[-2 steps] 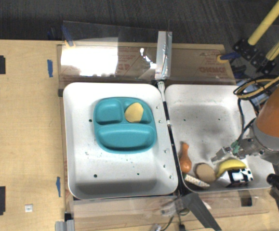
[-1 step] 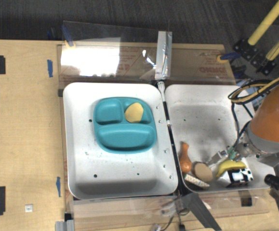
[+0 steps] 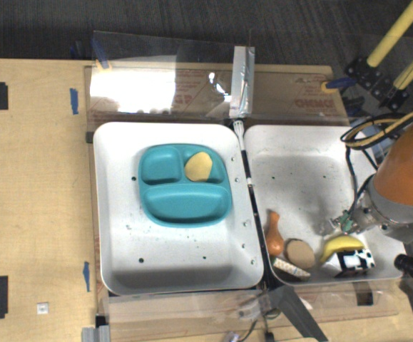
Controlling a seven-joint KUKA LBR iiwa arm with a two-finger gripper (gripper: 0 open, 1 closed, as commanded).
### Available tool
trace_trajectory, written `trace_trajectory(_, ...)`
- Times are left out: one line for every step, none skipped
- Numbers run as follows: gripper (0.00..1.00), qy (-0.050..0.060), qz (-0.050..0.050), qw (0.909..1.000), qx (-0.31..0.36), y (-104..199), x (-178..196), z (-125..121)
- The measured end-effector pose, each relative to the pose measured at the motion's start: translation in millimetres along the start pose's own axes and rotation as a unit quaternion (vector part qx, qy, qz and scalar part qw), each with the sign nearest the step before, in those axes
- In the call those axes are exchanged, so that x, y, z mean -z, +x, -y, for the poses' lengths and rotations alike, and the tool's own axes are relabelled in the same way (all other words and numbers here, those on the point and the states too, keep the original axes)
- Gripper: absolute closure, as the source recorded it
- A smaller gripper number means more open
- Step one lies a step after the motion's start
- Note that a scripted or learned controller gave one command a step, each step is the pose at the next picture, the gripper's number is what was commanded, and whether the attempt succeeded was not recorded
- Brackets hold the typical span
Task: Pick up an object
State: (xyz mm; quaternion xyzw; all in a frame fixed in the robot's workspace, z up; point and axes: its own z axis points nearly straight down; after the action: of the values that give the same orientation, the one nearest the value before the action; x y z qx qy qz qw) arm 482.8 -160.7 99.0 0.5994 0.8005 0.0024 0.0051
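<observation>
Yellow against the white right bin (image 3: 299,162), a banana (image 3: 342,245) lies just below our gripper (image 3: 345,224), with a black-and-white toy (image 3: 355,260) touching its lower side. Whether the gripper is wide or narrow, we cannot tell. Further to its left sit a brown lump (image 3: 299,252) and an orange gourd (image 3: 273,235). We judge we are at the approach, nothing lifted yet. Next we need a short drop onto the banana, clear of the toy.

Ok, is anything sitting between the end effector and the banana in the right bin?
Nothing visible does. The end effector hangs just above the banana, with bare bin floor between them. The black-and-white toy lies on the banana's far side.
</observation>
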Motion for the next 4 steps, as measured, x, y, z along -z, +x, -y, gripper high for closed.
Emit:
trace_trajectory(0.0,0.001,0.0,1.0,0.0,0,0,0)
trace_trajectory(0.0,0.0,0.0,0.9532,0.302,37,-8,-10)
trace_trajectory(0.0,0.001,0.0,0.9226,0.386,-50,-13,-78)
trace_trajectory(0.0,0.003,-0.004,0.9806,0.196,5,-14,-181)
